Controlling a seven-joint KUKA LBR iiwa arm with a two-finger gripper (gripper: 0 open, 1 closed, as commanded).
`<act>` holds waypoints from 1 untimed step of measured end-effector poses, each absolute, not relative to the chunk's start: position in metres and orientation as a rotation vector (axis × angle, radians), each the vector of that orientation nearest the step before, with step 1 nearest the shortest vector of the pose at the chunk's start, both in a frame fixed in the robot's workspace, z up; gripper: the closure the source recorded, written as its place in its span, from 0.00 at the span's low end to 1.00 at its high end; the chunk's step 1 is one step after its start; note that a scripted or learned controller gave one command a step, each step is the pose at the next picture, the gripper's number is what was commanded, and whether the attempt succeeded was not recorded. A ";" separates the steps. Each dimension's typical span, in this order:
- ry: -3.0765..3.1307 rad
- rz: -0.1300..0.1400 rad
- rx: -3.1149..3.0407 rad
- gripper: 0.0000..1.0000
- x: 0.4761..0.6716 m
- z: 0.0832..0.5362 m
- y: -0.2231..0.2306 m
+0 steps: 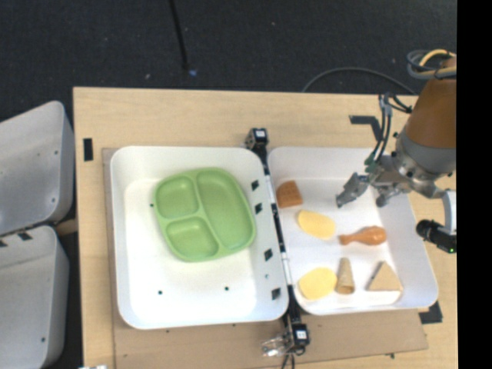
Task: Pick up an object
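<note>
Gripper [367, 191] gapes open, holding nothing — drumstick [364, 237] below looks light, rigid; grab its fat end.

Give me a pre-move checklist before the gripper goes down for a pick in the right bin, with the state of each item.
1. Gripper carries nothing: ok, its spread fingers have only white bin floor between them.
2. Gripper over the right bin: ok, it sits above the bin's upper right part.
3. A target close by: ok, the orange drumstick lies just below the fingers and the yellow chip to its left.
4. Target free of neighbours: ok, the drumstick touches no other piece.
5. Height above the bin floor: cannot tell from this single slanted view.
6. Left bin out of the way: ok, the green divided plate lies there, beyond the divider.
</note>
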State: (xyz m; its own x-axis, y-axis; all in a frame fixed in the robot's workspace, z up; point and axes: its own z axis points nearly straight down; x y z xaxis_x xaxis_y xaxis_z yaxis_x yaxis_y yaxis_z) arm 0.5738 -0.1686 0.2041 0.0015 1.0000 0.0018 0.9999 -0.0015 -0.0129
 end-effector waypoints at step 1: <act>-2.224 0.000 -2.220 0.00 0.577 0.212 -0.168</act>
State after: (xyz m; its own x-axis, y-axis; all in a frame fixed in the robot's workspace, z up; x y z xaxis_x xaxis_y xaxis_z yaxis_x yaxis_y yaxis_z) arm 0.5768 -0.1683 0.2119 -0.0016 1.0000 -0.0007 1.0000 0.0016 0.0004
